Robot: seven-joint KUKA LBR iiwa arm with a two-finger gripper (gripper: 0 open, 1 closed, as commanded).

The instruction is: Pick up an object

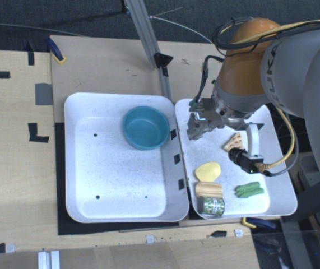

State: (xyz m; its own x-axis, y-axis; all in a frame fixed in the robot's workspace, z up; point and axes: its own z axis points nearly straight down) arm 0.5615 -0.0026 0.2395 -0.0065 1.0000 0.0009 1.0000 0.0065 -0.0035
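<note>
Hand (198, 129) near right bin's (280, 203) left rim, blue bowl (145, 128) left

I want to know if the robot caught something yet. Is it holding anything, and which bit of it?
It cannot be told. The gripper hangs over the right bin, and this view does not show anything between its fingers.

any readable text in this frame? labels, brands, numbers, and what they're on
"KU": partial dark lettering on the grey arm housing, running vertically, cut off by the edge of the housing; the rest can't be read.
Green can in the right bin: label too small and blurred to read.
Tan block beside the can: no legible marking.
Blue bowl in the left bin: no text.
</note>
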